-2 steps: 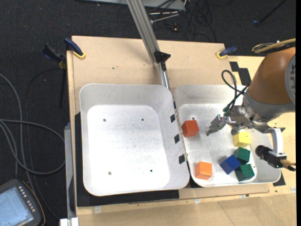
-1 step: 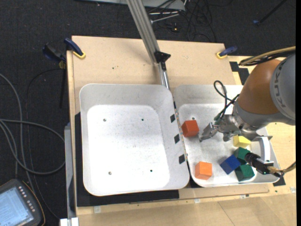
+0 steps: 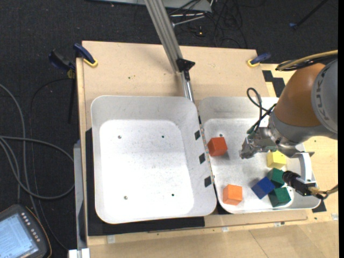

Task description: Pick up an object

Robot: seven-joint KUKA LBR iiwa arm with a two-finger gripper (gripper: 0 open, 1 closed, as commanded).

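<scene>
The right bin [image 3: 226, 112] holds a red-orange cube [image 3: 217, 146] near its left wall and a lighter orange cube [image 3: 233, 194] at the front. A blue block [image 3: 263, 187], a yellow block [image 3: 277, 159] and green blocks [image 3: 279, 196] lie grouped at the bin's front right. My gripper [image 3: 248, 150] hangs low in the middle of this bin, to the right of the red-orange cube and left of the yellow block. Nothing shows between its fingers.
The left bin [image 3: 142, 155] sits beside the right one, with black clips on the shared edge. A slanted metal pole [image 3: 164, 26] reaches over the bench from the back. Blue-and-yellow clamps [image 3: 86, 55] hold the board's back corners. A cable loops off the wrist.
</scene>
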